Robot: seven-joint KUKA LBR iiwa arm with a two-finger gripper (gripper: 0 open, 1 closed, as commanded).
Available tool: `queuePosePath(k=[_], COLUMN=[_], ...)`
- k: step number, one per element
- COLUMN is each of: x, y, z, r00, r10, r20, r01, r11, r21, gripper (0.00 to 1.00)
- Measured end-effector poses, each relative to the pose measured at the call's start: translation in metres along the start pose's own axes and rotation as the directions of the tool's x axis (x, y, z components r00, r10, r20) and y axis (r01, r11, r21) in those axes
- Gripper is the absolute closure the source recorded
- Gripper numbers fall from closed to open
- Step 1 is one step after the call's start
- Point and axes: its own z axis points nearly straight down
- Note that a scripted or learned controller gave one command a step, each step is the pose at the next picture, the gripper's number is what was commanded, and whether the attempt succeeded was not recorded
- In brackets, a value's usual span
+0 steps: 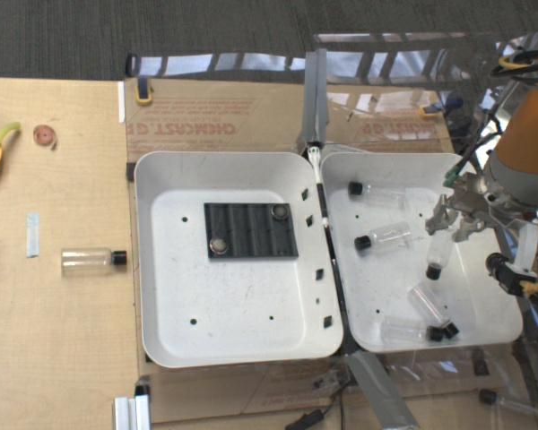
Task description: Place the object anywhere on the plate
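Pale wooden tabletop (pixel 54 330) with two white bins; I'm at the pick stage in the right bin (pixel 484 334).

I see the hand (pixel 450 225) hanging over the right bin's far-right part, above several clear vials with black caps; one vial (pixel 437 261) stands nearly upright just under the fingers, but I can't tell how far they're open or whether they pinch it, so I won't call it gripped. Other vials lie near the bin's near edge (pixel 417 331) and toward its left side (pixel 381 238). My target, the dark ridged plate (pixel 251 236), sits in the left bin (pixel 161 330), toward its far side. I judge nothing is placed yet. Next I need a confirmed grip, a lift clear of the wall between the bins, then travel left over the plate.
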Motion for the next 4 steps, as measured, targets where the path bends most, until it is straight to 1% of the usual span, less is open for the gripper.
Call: queuePosePath(k=[1, 2, 3, 4], x=[-0.03, -0.009, 0.025, -0.024], y=[0.076, 0.121, 0.07, 0.113], z=[-0.074, -0.26, -0.065, -0.18], r00=[0.995, 0.991, 0.916, 0.823], r10=[0.097, 0.13, 0.401, 0.568], r20=[0.0, 0.0, 0.0, -0.001], r01=[-0.097, -0.13, -0.401, -0.568], r11=[0.995, 0.991, 0.916, 0.823], r21=[-0.003, -0.001, 0.001, 0.0], gripper=[1.0, 1.0, 1.0, 1.0])
